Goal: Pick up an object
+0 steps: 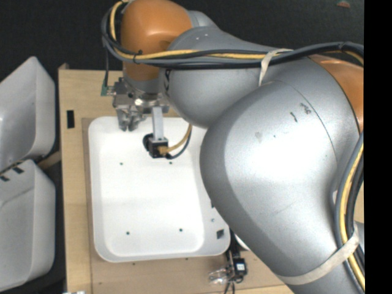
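At the 12 o'clock edge of the white bin (147, 225), the gripper (142, 124) hangs just above the bin's rim, and whether it is open or closed cannot be told from this slanted view. A small black part with a yellow cable (158, 146) dangles from the wrist, ending just over the bin floor toward 6 o'clock of the gripper. No object to pick up can be made out on the bin's visible floor, which carries 4 small dark dots. The orange band (150, 26) sits directly above the gripper at 12 o'clock. The grey arm (275, 164) sweeps in from 3 o'clock and covers the bin's right side. The bin rests on a light wooden bench (76, 164). At 9 o'clock, 2 white shapes (21, 164) lie beside the bench.
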`<action>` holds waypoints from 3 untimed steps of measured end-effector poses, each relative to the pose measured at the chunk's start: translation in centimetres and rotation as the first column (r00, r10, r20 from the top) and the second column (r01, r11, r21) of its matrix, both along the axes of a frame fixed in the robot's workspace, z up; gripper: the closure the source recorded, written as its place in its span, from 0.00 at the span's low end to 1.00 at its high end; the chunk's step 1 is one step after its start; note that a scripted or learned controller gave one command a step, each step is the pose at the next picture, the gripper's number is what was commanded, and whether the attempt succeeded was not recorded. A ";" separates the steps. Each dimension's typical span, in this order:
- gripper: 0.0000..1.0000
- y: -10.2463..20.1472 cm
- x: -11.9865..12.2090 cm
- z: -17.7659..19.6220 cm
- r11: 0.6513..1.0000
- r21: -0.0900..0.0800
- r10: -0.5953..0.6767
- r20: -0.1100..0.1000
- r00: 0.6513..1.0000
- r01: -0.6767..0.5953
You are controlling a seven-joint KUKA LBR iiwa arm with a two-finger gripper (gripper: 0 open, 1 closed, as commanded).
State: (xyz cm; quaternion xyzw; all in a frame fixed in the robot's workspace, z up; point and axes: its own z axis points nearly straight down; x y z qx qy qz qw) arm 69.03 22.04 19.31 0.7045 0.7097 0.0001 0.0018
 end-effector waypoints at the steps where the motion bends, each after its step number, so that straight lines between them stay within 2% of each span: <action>1: 1.00 0.0 0.0 0.2 1.000 0.000 0.002 0.000 1.000 -0.002; 2: 1.00 0.0 0.0 1.3 1.000 0.001 0.003 0.001 1.000 -0.003; 3: 1.00 0.0 0.0 0.5 1.000 0.000 0.004 -0.002 1.000 -0.004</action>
